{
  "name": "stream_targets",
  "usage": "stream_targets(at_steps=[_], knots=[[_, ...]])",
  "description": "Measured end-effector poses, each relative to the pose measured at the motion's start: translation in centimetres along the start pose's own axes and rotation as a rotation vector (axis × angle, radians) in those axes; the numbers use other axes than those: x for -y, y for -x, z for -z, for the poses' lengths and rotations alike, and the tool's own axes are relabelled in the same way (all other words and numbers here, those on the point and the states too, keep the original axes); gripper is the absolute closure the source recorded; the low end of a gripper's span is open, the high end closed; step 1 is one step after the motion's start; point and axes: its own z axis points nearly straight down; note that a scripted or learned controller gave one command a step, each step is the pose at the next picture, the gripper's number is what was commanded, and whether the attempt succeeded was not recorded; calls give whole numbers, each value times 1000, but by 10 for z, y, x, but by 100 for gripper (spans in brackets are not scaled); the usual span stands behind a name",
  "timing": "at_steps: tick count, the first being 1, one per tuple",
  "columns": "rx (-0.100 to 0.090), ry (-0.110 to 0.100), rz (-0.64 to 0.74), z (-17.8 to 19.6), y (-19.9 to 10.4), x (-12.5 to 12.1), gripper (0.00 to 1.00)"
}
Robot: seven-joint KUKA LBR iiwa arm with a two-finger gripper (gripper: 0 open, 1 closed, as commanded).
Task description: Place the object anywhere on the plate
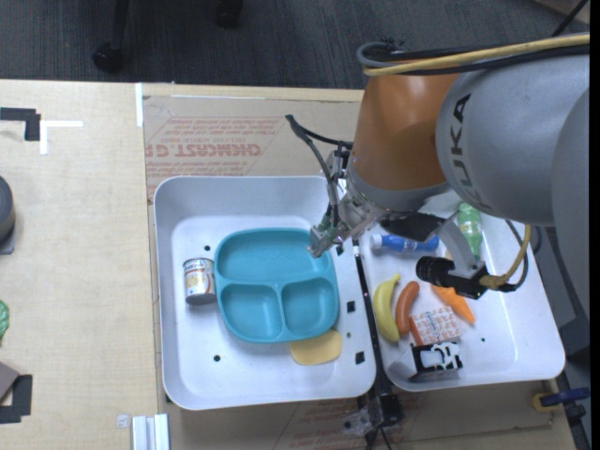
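Reaching in from the right, the grey arm (506, 111) with its orange band is seen bent low over the two white bins, its wrist pointing down and to the left so that the end effector (326, 240) hangs at the right rim of the plate (272, 284), over the upper right corner of it. Whether the end effector is released or clenched cannot be told, and no object can be made out in it. One blue plate with three compartments is seen lying in the left bin (178, 364). One small can (198, 279) is stood upright just beside the plate's left edge, and one flat yellow piece (317, 348) is seen partly tucked under the plate's lower edge. In the right bin (534, 345) one banana (385, 309), one reddish sausage-like piece (406, 306) next to it, one carrot (457, 304), one red-and-white packet (436, 326), one black-and-white item (438, 356), one blue tube-like item (405, 244) and one green bottle (470, 228) are counted, partly hidden by the arm. Which of these is the task's object cannot be told; nothing is seen lying on the plate. Both bins are set on brown cardboard (225, 139) laid on the tabletop (66, 251).
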Motion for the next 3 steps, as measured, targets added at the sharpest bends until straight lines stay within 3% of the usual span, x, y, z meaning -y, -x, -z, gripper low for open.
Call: stream_targets(at_steps=[1, 2, 3], knots=[[2, 3, 97, 39, -60, 0, 100], [0, -1, 200, -6, -116, -16, 100], [2, -2, 200, 3, -114, -17, 100]])
